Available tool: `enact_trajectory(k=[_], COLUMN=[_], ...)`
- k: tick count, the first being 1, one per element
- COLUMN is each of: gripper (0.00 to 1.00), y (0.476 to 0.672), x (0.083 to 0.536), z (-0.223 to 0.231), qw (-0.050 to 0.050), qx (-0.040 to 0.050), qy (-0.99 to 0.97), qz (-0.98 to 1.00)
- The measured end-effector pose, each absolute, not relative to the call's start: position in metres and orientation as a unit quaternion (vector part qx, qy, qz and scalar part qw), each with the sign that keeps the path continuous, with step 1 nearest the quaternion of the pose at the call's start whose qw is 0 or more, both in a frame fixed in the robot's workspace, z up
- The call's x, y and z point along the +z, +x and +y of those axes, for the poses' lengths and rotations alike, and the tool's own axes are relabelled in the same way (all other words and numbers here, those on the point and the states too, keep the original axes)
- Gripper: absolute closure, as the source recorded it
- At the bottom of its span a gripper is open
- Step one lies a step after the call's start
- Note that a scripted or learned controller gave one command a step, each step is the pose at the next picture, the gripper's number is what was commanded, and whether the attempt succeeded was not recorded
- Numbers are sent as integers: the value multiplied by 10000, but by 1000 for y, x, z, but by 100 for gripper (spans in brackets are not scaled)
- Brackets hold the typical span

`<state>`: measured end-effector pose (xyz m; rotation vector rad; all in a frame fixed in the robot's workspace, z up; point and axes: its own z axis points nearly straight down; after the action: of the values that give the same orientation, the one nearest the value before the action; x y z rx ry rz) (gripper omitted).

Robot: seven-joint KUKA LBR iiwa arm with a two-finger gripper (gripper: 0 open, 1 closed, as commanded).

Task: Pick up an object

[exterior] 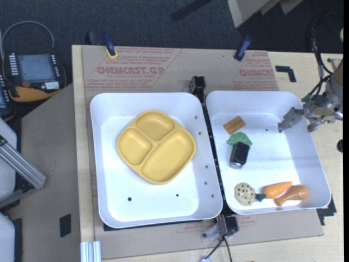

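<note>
gripper (pixel 302 120) hangs open and empty over the right bin (pixel 322 173); centre over the cracker (pixel 234 125), well apart from neighbours, then close.

cracker: small flat tan rectangular cracker (pixel 234 125) — upper left of right white bin (pixel 319 162)
block: dark block with green top (pixel 239 150), just below
cookie: round speckled cookie (pixel 245 193), bottom
carrot: orange carrot (pixel 277 189) touching tan drumstick-shaped piece (pixel 292 194) — beside cookie

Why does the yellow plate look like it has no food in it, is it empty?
Yes, empty. The yellow plate in the left bin shows three bare compartments. The food toys, like the carrot, lie in the right bin.
</note>
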<state>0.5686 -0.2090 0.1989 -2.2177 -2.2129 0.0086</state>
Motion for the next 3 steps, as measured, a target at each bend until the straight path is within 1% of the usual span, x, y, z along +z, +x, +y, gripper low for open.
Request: enact_trajectory(k=[1,3], gripper=[0,0], y=[571,583], x=[204,90], z=[-209,-202], qw=[-2,25], qx=[1,13], qy=[-7069,-7066], qz=[-7073,-7076])
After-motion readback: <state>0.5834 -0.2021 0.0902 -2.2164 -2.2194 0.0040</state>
